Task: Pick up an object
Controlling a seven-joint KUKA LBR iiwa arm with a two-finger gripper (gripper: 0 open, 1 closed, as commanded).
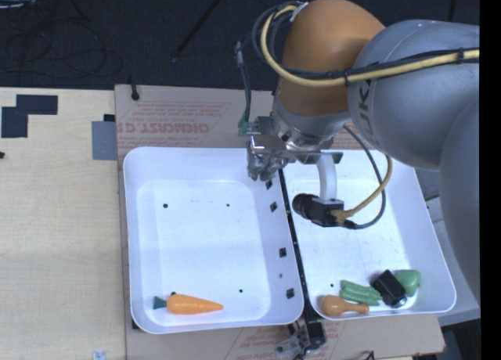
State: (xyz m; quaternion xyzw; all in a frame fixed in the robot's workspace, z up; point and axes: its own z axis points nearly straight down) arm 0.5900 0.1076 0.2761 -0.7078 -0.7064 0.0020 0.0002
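Note:
An orange carrot [193, 304] with a green top lies in the left bin [149, 194], near its front left corner. At the front of the right bin [434, 272] sit a small orange gourd-shaped toy [341, 306], a green pod [361, 293], a black block [389, 288] and a green piece [409, 279] behind that block. My gripper [261, 166] hangs over the far end of the divider between the bins, well away from all of these things. Nothing shows in its grasp.
The bins rest on a cardboard sheet [180, 120] on a pale wooden bench [55, 217]. The big grey arm with its orange band [329, 45] covers the far part of the right bin. Small black clips [282, 253] line the divider.

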